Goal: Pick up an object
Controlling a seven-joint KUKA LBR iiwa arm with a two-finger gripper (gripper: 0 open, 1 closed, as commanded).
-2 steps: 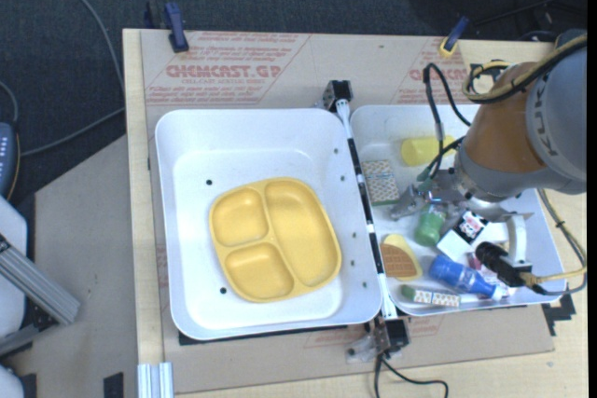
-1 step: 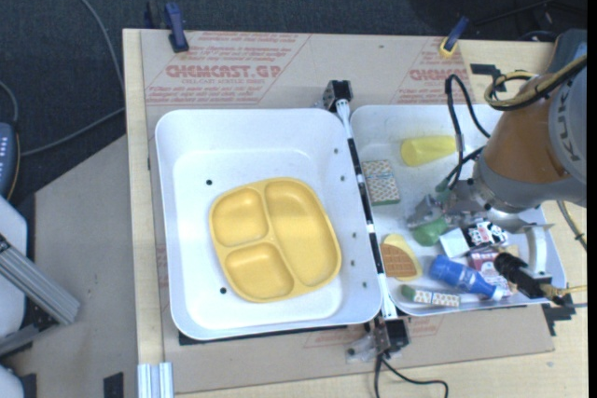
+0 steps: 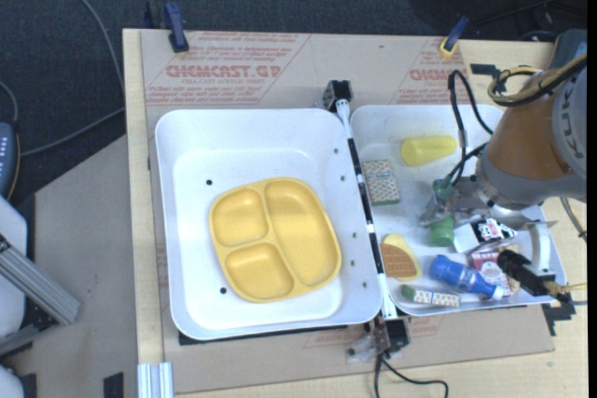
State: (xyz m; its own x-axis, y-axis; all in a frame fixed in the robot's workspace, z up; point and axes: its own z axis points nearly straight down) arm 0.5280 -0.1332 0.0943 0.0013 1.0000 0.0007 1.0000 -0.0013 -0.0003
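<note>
Camera view: the hand (image 3: 441, 205) is lowered into the right bin (image 3: 410, 120), just beside a green object (image 3: 441, 231); its grip cannot be told; it should be centred over the object before closing.

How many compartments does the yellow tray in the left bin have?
3. The yellow tray has two compartments side by side along its far edge, one at upper left and one at upper right, plus one at the near side.

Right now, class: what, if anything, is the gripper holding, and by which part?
It cannot be told. The gripper is low in the right bin over a green object, but the wrist hides any contact.
</note>
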